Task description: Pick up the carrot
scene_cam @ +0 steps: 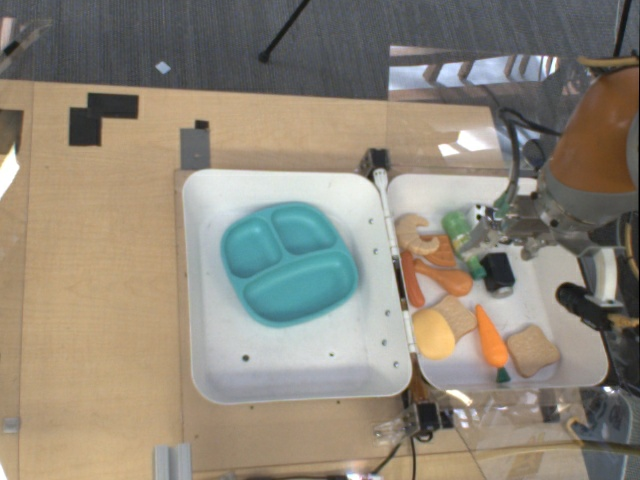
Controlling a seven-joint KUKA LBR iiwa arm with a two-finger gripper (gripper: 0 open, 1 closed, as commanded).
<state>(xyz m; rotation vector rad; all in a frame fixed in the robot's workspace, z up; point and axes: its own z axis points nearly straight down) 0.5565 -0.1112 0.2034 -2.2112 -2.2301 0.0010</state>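
carrot (490,339) lies in right bin (585,368), near front edge, between yellow potato-shaped piece (434,334) and bread slice (531,350). gripper (490,248) hangs above bin's middle, apart from carrot; jaws' state cannot be told. teal plate (288,262) in left bin (215,368).

Robotics lab being shown, wooden bench (100,298) bearing two white bins (300,388), toy food being laid out, cables trailing.

My arm (600,148) reaches in from the right, orange band above the wrist, and my gripper (493,251) hangs low, pointing left.
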